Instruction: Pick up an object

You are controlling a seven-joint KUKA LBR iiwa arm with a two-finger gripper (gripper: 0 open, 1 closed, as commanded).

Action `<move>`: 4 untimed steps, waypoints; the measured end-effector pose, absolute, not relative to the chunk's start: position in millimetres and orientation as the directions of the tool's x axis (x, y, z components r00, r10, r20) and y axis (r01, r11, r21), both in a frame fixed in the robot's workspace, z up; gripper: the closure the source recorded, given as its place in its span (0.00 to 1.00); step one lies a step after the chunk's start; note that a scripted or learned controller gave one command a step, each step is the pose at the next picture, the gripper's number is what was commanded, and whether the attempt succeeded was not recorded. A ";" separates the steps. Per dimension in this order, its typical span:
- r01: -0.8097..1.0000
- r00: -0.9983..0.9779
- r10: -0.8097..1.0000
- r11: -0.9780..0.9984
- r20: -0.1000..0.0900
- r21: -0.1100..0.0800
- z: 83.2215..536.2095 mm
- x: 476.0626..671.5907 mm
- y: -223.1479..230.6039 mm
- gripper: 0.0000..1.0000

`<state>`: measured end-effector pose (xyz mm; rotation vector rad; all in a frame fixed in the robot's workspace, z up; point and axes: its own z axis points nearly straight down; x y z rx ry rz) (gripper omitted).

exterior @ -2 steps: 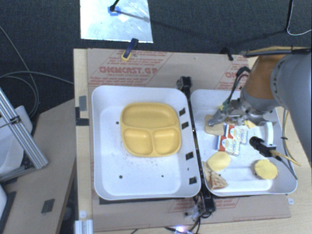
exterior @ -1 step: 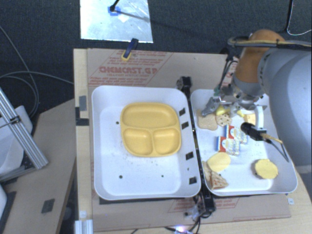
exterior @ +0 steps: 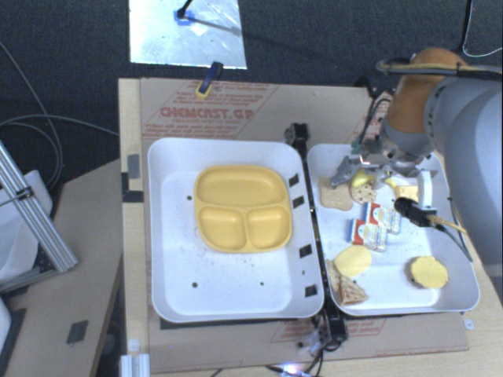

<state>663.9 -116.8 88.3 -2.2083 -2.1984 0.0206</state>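
The gripper (exterior: 355, 171) hovers low at the right bin's (exterior: 464, 289) upper left, jaws spread (nothing between them) over a round cracker (exterior: 361, 192), so descending and closing seems next.

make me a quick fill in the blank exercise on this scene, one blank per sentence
1. The yellow divided plate lies in the ____ bin.
2. The plate has ____ compartments.
3. The gripper hangs over the ____ bin's far end.
4. The toy pizza slice lies in that bin's near-____ corner.

Missing words: left; three; right; left
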 end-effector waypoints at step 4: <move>1.000 0.003 1.000 -0.003 0.007 -0.026 87.9 664.1 -109.2 0.00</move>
